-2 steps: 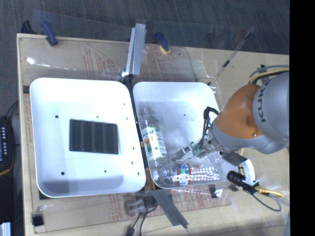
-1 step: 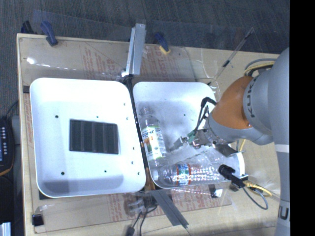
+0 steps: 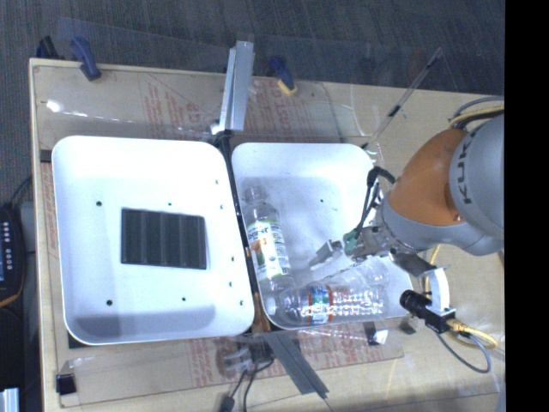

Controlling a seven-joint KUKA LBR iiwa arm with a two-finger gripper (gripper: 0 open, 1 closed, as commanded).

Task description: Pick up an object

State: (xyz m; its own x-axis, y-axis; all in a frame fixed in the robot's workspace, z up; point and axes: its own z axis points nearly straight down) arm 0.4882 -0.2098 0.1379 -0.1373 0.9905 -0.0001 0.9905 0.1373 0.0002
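Observation:
Two clear plastic bottles lie in the right bin (image 3: 296,163). One bottle (image 3: 265,239) with a white and green label rests along the bin's left wall, its cap toward the back. A second bottle (image 3: 333,302) with a red and blue label lies along the front wall. My gripper (image 3: 331,251) reaches in from the right and hangs low over the bin's middle, just above and behind the front bottle and to the right of the left one. Some crumpled clear plastic (image 3: 369,273) sits under the wrist. I see nothing held.
The left bin (image 3: 86,178) holds a flat black ribbed rectangle (image 3: 163,238) at its centre. A metal post (image 3: 235,84) stands at the back between the bins. Blue clamps (image 3: 84,57) grip the bench's far edge. Cables and a black fitting (image 3: 425,303) trail at the right bin's front right corner.

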